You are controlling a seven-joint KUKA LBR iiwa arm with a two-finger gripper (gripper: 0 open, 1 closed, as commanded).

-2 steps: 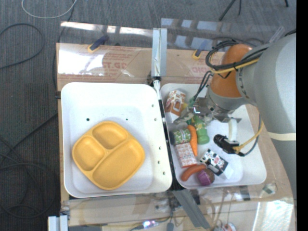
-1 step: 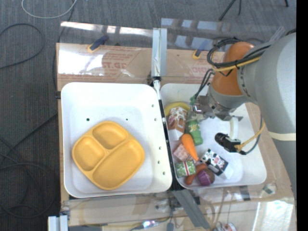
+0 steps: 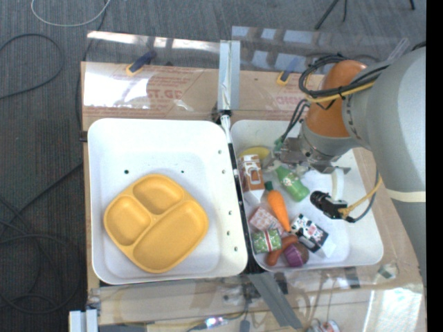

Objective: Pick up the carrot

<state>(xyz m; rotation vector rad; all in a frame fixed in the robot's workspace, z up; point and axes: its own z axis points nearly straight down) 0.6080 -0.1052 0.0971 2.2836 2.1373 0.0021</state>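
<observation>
- Fingers (image 3: 285, 159) hang low over the back of the right bin (image 3: 360, 244), but we cannot tell how they stand or whether they hold anything.
- We see the carrot (image 3: 278, 209) lying free in that bin, just in front of a green bottle (image 3: 292, 185) and near the wrist.
- We see a yellow divided plate (image 3: 156, 221) in the left bin (image 3: 111, 144).
</observation>
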